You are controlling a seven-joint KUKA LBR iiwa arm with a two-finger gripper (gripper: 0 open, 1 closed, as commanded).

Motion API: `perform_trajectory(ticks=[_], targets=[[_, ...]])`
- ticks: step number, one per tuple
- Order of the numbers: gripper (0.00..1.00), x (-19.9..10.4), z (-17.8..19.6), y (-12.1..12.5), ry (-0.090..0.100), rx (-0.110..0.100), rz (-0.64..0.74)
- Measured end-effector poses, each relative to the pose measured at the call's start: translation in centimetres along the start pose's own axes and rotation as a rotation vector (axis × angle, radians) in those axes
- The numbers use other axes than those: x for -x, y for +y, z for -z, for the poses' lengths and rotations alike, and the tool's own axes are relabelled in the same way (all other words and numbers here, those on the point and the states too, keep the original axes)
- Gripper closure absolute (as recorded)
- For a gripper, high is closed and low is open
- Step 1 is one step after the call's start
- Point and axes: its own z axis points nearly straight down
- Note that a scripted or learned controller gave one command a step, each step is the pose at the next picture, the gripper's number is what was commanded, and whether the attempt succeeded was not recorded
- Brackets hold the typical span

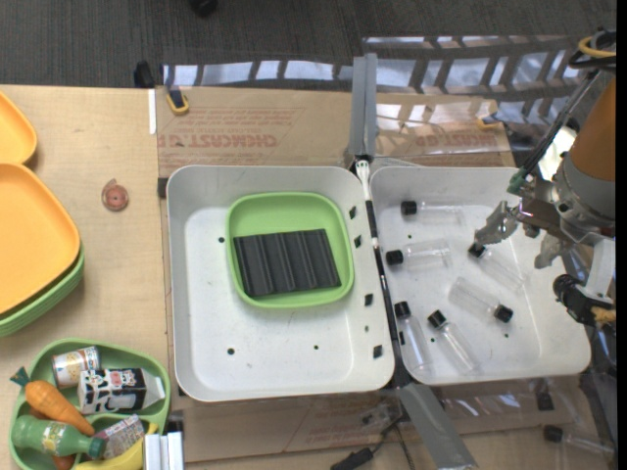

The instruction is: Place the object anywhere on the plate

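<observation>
Clear plastic tubes (453, 343) with black caps lay scattered in the right bin (549, 360), hard to count against the white. Much of the arm was cut off at the right. Pale wood counter (118, 262) carried both bins. Left, a green plate (289, 249) held a dark ribbed mat. End effector (487, 238) hovered open over one tube.

cam: my one fixed view | high over the tabletop (118, 145), slanting down | range: takes in both bins (196, 360) whole, floor at top | arm (593, 155) enters from right
</observation>
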Motion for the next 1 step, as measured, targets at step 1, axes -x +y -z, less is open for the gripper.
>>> perform_trajectory(ticks=[1], targets=[[0.0, -1.84, 1.16, -1.13, -0.001, 0.002, -0.196]])
